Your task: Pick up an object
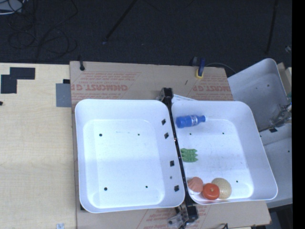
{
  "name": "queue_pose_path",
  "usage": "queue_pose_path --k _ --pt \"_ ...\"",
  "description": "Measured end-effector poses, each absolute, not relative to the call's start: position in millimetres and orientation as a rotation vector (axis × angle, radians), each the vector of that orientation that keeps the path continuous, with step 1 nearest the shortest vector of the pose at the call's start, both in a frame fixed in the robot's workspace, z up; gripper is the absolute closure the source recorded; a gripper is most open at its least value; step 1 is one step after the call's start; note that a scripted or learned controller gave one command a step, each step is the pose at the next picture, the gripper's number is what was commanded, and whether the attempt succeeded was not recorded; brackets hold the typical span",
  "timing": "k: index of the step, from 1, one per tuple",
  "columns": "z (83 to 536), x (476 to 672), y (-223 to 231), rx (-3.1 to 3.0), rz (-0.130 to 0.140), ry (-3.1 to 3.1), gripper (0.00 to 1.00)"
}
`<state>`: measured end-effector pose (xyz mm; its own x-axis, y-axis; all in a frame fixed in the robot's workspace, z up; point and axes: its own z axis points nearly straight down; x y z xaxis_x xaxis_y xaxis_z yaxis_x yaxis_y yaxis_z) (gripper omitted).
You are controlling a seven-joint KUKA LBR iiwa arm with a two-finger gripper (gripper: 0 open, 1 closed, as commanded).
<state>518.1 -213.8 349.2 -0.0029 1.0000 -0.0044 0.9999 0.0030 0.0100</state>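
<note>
The right bin (248,142) holds a blue bottle (190,121) lying on its side near the far left corner. A small green piece (188,155) lies by the bin's left wall. At the near edge sit a pink round object (195,184), a red round object (210,191) and a tan round object (222,187), all close together. The left bin (90,128) stands beside it across a black divider (174,147).
Both bins rest on a brown cardboard sheet (133,82) on the wooden bench. A grey metal plate (259,87) stands at the right. A blue and yellow clamp (200,67) sits at the cardboard's far edge.
</note>
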Motion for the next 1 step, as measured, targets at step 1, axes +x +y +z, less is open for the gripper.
queue_pose_path --k 1 --pt "219.1 491.6 -197.0 2.233 -0.010 2.231 1.00"
